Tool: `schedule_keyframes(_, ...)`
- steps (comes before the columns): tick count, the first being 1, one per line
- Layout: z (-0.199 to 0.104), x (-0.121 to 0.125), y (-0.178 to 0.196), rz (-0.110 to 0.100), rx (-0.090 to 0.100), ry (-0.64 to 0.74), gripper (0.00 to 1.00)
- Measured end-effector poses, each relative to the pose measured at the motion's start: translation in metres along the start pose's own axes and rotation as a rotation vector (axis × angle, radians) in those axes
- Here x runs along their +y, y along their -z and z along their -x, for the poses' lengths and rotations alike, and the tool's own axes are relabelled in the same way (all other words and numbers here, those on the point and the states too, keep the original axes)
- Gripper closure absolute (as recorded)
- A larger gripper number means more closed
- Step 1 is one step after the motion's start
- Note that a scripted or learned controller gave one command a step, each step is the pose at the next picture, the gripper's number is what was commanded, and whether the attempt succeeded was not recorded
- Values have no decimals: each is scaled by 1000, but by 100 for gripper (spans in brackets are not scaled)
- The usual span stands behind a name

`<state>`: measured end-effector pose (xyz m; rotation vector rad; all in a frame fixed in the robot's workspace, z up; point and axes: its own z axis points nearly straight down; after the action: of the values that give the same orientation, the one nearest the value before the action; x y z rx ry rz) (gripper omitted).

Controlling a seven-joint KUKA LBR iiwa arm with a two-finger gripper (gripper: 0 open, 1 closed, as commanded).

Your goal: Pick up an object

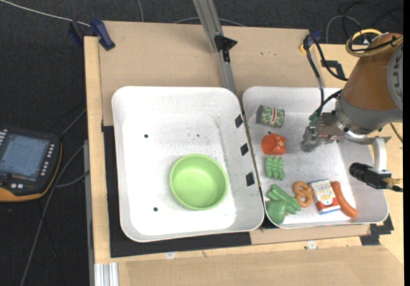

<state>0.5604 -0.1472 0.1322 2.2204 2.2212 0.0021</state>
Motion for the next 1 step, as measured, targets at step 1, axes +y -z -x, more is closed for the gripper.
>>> schedule_keyframes(1, -10, 2, 53, 3, -1, 1, 100)
